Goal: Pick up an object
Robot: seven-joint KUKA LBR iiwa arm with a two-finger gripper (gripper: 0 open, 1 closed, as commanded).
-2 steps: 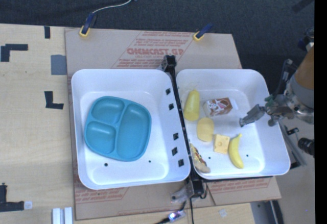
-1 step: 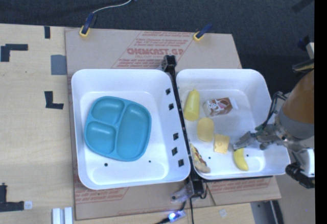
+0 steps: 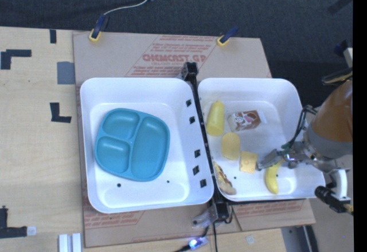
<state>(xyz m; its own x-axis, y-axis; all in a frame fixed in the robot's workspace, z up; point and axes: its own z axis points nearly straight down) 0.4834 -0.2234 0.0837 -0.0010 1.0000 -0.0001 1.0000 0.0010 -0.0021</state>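
Looking down at the two white bins: left bin (image 3: 92,130) has a blue divided plate (image 3: 133,144) in it, right bin (image 3: 287,93) has all the small stuff. Arm comes in from the right w/ the orange band visible, and the gripper (image 3: 269,160) is low over the right bin's lower area, right next to a small toy banana (image 3: 272,179). Can't tell if the claw is open or closed, it's too dark and small at this angle, and nothing is clearly sitting in it, so I wouldn't call it a grab.

Other stuff in the right bin: a yellow bottle-ish thing (image 3: 215,118) up by the divider, a brown and white packet (image 3: 245,120) beside it, a pale yellow round piece (image 3: 230,145), a yellow cube-ish block (image 3: 248,162) touching distance from the gripper tip, and something tan, maybe a toy sandwich (image 3: 223,179), against the bin's left wall.

Banana looks like the likeliest target imo since it's closest. Prob light hollow plastic, stiff, kinda slick and curved, so it could squirt out if pinched near an end. Best bet is across the fat middle, fingers square to its length. It lies near the bin's front wall, so clearance on that side looks tight. The block nearby could get bumped.
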